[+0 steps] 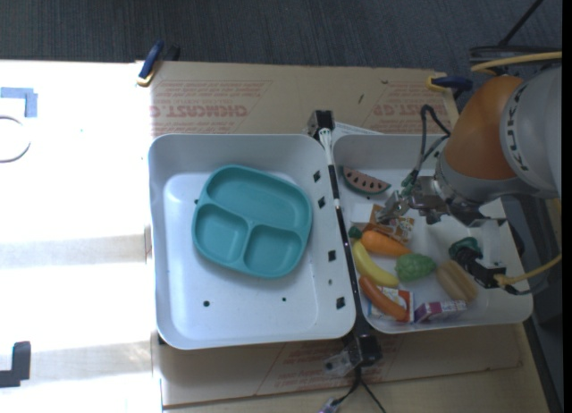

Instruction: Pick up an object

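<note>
Our end effector hangs over the right bin, close to the bin's left wall and about halfway between its far edge and its near edge. We cannot tell if it is wide or narrow, and we see nothing held in it. Right under it lies a small colourful packet, and that looks like the thing we are going for. The packet touches an orange carrot on its near side. A yellow banana and a green toy lie a bit closer to the near edge. A watermelon slice sits by itself towards the far edge. The left bin has a blue-green plate in it. To do this step well, we think we should go straight down on the packet and not bump the carrot. We should close gently, then lift slowly. The toys are packed close together, so two could come up at once, or the packet could slip away sideways.
</note>
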`<action>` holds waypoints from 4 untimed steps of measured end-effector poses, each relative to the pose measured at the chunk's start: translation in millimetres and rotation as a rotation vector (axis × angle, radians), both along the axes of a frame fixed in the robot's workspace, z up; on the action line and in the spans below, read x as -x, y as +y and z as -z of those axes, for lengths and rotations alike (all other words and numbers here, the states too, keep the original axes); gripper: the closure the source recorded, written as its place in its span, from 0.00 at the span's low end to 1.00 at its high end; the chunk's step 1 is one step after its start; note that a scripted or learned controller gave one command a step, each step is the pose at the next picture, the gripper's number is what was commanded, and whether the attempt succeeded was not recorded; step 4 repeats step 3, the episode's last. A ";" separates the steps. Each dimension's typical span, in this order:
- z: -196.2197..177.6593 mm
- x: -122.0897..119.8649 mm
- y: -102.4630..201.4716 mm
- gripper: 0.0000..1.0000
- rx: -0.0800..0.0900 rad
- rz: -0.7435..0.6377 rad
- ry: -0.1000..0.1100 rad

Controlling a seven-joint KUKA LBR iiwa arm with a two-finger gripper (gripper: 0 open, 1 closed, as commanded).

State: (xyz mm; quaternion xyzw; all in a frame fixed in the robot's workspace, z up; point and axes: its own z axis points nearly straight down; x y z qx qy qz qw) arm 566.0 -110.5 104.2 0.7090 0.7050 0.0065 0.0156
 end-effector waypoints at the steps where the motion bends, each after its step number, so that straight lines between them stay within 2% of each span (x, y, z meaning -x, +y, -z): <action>1: 0.1 15.0 11.9 0.00 0.001 0.003 -0.007; 2: -12.5 12.3 16.3 1.00 -0.010 0.000 -0.009; 3: -164.8 -11.8 61.5 1.00 -0.011 -0.009 0.030; 4: -164.8 -11.8 61.5 1.00 -0.011 -0.009 0.030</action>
